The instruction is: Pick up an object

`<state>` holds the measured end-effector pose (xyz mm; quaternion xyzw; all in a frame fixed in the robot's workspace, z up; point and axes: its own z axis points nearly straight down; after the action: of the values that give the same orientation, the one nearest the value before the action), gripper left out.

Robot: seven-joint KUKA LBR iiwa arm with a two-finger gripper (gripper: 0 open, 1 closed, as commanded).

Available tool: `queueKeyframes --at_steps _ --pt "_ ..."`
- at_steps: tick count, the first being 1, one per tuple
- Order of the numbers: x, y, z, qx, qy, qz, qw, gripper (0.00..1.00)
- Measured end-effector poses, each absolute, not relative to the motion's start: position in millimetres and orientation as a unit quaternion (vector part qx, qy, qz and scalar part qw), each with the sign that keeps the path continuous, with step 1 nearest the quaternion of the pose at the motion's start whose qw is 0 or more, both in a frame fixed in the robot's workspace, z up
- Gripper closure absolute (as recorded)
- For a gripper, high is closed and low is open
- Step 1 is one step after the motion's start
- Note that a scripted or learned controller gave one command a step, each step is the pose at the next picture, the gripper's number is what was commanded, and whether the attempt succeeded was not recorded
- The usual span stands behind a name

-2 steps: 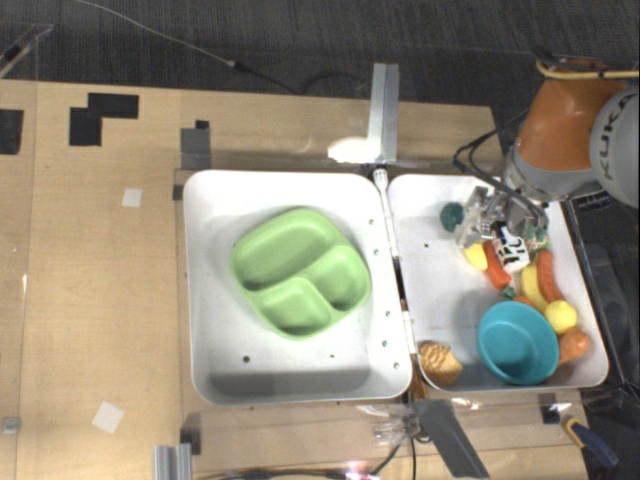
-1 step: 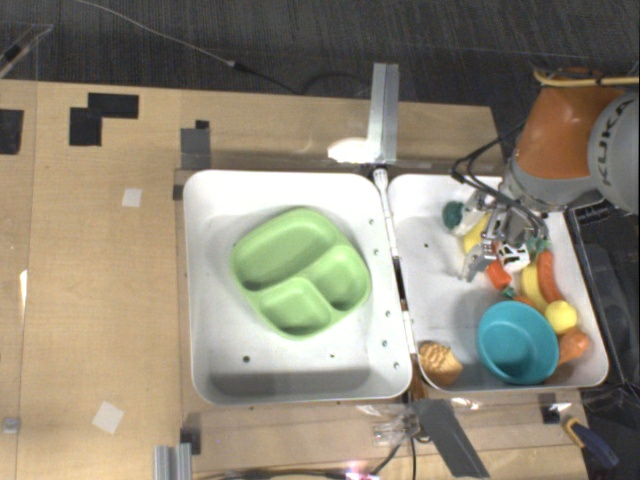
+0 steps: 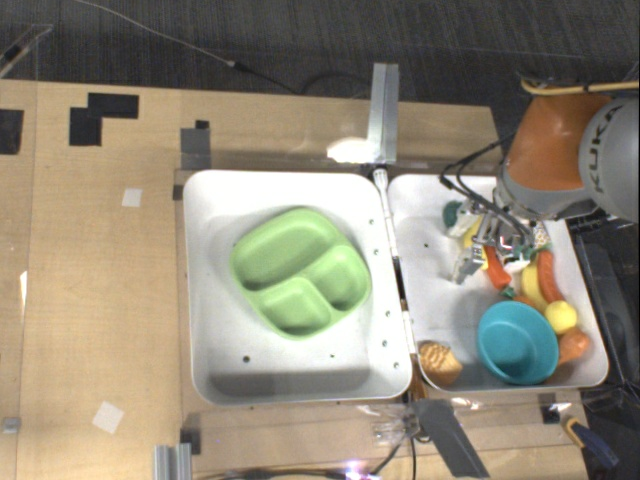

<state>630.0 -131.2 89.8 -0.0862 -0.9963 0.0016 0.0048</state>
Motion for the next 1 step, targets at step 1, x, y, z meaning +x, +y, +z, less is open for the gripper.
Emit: queueKeyframes --at_steps 1 --pt "638.2 -129.4 106.1 -0.084 -0.996 0.0018 -0.012 1.0"
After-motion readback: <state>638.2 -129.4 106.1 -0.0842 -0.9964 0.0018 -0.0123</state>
